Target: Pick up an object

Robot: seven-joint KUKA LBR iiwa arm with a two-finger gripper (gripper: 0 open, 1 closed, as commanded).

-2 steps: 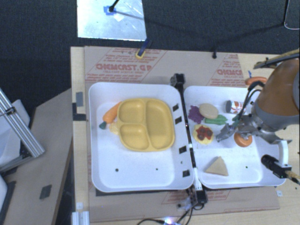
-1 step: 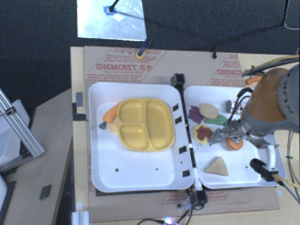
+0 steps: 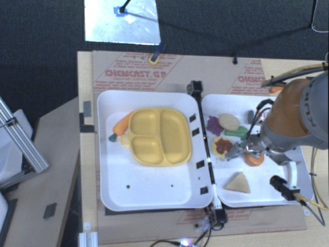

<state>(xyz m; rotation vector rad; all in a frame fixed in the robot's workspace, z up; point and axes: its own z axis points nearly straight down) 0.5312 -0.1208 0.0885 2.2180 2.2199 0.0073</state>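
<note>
Gripper (image 3: 245,149) low in right bin (image 3: 259,198), beside pizza toy (image 3: 223,146) and orange round toy (image 3: 254,159); can't tell how the jaws stand. Yellow tray (image 3: 157,136), carrot (image 3: 122,123) in left bin (image 3: 149,192).

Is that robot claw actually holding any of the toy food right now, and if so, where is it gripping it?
It cannot be told. The gripper sits low in the right bin, beside an orange piece.
</note>
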